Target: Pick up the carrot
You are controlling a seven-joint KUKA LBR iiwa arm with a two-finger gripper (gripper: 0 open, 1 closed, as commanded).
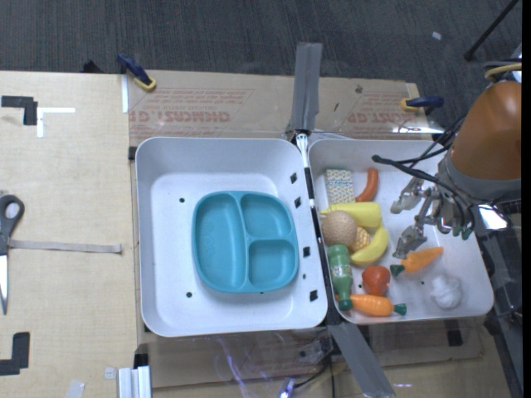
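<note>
Right bin point(473, 303): carrot point(371, 305) (another beside)

Carrot point(371, 305): orange toy, green stem end pointing right, lay flat, roughly parallel to near edge of right bin point(465, 312), close to its near-left corner. Second carrot point(421, 260): orange, green stem end pointing left, lay tilted, tip up-right, toward right bin's right side, mid-depth. Two carrots well apart.

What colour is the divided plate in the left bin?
Teal-blue plate, seen in the camera view.
</note>
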